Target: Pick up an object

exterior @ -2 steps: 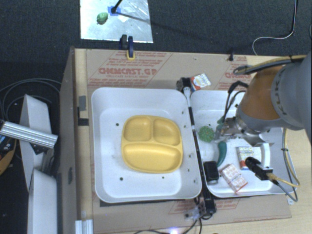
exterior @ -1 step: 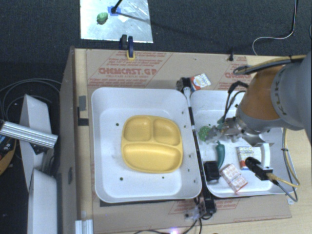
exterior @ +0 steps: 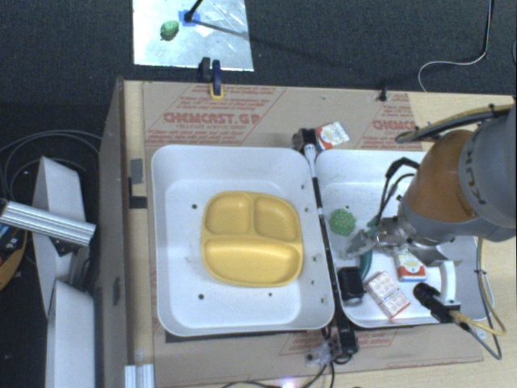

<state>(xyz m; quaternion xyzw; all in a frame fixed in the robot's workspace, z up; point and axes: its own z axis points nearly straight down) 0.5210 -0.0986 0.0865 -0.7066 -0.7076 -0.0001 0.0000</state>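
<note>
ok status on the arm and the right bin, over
Gripper low in right bin, beside green ball. Nothing seen held. Small boxes and black block close by.

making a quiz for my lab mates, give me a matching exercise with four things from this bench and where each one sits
Things:
1. yellow divided tray
2. green ball
3. small black box
4. red and white carton

Places:
A. right bin, along its left wall near the front edge
B. right bin, near its left wall, at mid depth
C. left bin, in the middle
D. right bin, near the front edge, to the right of the black box

Pairs: 1-C, 2-B, 3-A, 4-D
</note>
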